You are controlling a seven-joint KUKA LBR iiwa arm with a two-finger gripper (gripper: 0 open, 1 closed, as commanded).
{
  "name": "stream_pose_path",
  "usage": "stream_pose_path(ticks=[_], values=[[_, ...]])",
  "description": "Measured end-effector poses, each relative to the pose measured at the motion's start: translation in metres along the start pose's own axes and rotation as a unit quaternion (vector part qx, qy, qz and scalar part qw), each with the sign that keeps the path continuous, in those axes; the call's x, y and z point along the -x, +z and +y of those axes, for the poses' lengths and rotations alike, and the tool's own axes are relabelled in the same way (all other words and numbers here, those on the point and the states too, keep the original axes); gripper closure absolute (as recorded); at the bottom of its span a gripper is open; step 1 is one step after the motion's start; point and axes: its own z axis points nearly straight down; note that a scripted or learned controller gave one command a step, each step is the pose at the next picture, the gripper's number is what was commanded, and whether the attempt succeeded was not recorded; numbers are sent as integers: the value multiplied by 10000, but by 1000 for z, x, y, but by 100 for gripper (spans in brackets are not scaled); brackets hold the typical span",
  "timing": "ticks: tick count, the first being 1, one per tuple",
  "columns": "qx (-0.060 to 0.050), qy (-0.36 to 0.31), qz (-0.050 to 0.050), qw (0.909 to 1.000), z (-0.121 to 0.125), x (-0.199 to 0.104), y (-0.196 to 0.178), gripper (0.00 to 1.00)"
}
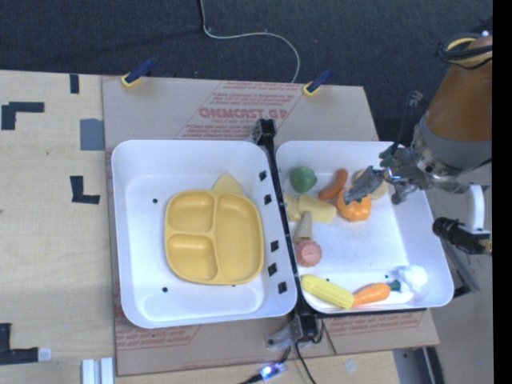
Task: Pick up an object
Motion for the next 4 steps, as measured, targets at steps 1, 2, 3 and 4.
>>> stream_pose_path(ticks=[1, 2, 3, 4], values=[[-64, 14, 9, 10000, 3, 24, 142, 0], [-13, 2, -63, 10000, 34, -1, 169, 0], [-9, -1, 16, 10000, -53, -45, 65, 0], [-17, -34, 17, 10000, -59, -117, 70, 0]])
